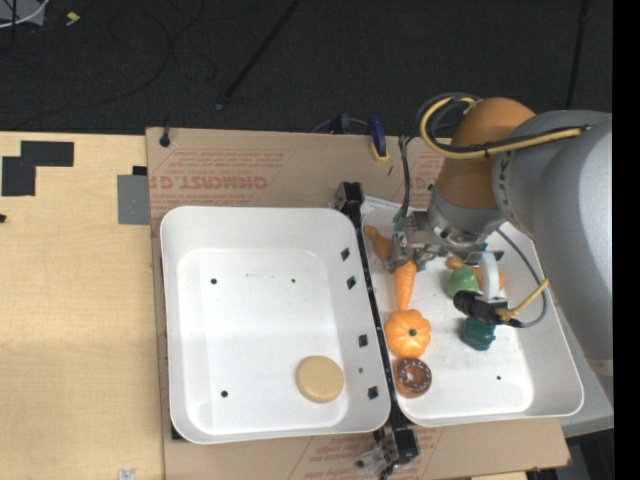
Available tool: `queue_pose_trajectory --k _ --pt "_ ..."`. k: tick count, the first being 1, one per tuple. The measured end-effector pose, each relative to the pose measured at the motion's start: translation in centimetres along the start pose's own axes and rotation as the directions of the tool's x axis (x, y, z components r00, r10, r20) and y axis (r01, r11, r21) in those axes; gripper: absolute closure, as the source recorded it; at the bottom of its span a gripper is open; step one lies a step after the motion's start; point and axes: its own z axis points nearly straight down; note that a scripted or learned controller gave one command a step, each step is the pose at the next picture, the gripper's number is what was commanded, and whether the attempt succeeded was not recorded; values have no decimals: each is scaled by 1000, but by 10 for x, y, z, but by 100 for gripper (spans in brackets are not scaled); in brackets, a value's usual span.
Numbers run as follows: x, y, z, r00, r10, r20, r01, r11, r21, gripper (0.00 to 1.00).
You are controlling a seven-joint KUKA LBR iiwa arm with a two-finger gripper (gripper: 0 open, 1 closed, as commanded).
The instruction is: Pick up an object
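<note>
The claw (414, 246) is seen low over the right bin (545, 393), near its upper left corner, under the grey arm (560, 183) with the orange band. Whether the claw is spread or pressed together cannot be told, because it is hidden by the wrist.

Just below the claw an orange carrot (404, 286) is found, with its upper end very near the claw; contact cannot be judged. Further below the carrot, a small orange pumpkin (408, 333) is placed, and below that a brown donut (413, 377).

To the right of the claw a green object (462, 279) is seen, and a dark teal object (477, 334) lies lower right. Far to the lower left of the claw, a tan round disc (320, 379) is lying in the left bin (200, 238).
</note>
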Motion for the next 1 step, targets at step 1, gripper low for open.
queue_pose_trajectory --k 1 --pt "79 1 -95 1000 -7 -2 7 1000 -7 100"
